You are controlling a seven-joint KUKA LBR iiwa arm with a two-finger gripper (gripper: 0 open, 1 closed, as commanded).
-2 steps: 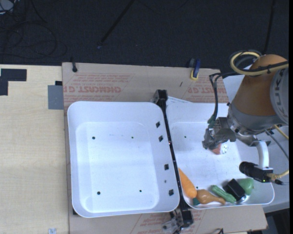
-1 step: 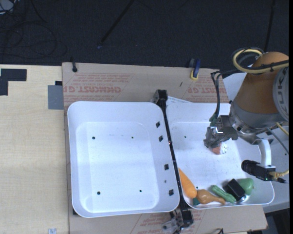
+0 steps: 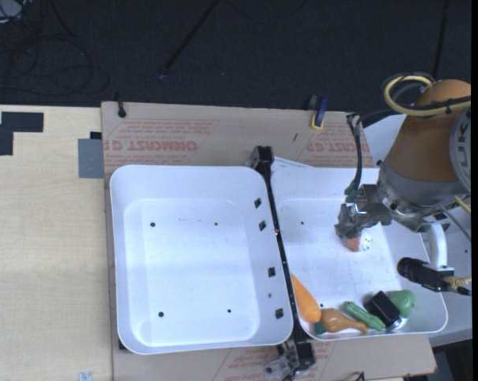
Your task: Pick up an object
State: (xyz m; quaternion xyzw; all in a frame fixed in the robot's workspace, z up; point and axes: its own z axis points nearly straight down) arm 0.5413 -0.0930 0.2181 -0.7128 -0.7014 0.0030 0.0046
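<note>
the hand (image 3: 352,230) hangs low in the right bin (image 3: 318,213), likely reaching for the small reddish object (image 3: 352,244) touching its tip; i cannot tell its grip.

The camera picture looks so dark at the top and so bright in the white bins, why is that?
In the camera view, the floor behind the bench is unlit and nearly black, while the left bin and right bin reflect light strongly and look washed out. The gripper and the toys by the near rim, like the orange carrot, look slightly soft.
</note>
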